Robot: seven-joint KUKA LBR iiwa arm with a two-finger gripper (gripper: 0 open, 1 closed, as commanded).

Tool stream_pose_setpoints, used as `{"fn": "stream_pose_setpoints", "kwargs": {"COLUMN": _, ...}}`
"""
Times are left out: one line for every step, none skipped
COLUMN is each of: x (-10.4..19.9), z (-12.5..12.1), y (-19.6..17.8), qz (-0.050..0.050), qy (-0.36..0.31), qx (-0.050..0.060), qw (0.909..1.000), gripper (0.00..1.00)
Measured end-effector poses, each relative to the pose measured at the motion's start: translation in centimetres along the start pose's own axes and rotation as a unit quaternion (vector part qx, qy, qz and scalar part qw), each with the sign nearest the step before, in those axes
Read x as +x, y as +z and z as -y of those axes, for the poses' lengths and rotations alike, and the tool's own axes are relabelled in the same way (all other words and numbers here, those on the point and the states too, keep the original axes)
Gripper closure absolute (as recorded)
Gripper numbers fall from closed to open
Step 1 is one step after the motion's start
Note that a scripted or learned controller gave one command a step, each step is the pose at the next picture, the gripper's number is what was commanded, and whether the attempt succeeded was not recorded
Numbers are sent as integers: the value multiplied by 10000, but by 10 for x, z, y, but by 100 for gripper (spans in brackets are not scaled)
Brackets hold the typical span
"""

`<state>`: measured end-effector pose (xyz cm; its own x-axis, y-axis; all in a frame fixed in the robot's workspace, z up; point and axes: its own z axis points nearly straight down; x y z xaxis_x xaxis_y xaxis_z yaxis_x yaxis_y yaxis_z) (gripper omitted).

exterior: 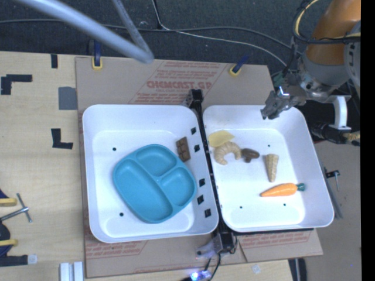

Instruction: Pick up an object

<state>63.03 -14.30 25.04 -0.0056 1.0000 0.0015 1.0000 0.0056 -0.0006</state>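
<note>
Gripper [275,107] hung over the right bin [313,174] at its one o'clock corner, nothing seen in it; how far its fingers stood apart could not be told.

One carrot [280,190], one cone [271,166], one croissant [226,152], one yellow chip [221,138] and what looked like a mushroom [250,154] lay at the bin's centre; crowded pieces at ten o'clock risked a glancing grab. One blue tray [153,182] and one brown block [183,150] lay in the left bin [96,157].

Right bin's [293,124] bare far corner gives room; croissant [227,152], cone [271,167], carrot [279,189] crowd its middle

Grey arm [328,45], wrist angled down-left
</note>
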Motion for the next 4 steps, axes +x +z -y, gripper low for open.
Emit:
{"fn": "stream_pose_setpoints", "kwargs": {"x": 58, "z": 23, "y": 1, "qz": -1, "qy": -2, "qx": 5, "qw": 10000, "gripper": 100}}
{"fn": "stream_pose_setpoints", "kwargs": {"x": 99, "z": 41, "y": 11, "qz": 3, "qy": 5, "qx": 16, "qw": 10000, "gripper": 100}}
{"fn": "stream_pose_setpoints", "kwargs": {"x": 151, "z": 65, "y": 9, "qz": -1, "qy": -3, "qx": 13, "qw": 10000, "gripper": 100}}
{"fn": "stream_pose_setpoints", "kwargs": {"x": 202, "z": 78, "y": 27, "qz": 2, "qy": -2, "qx": 20, "qw": 10000, "gripper": 100}}
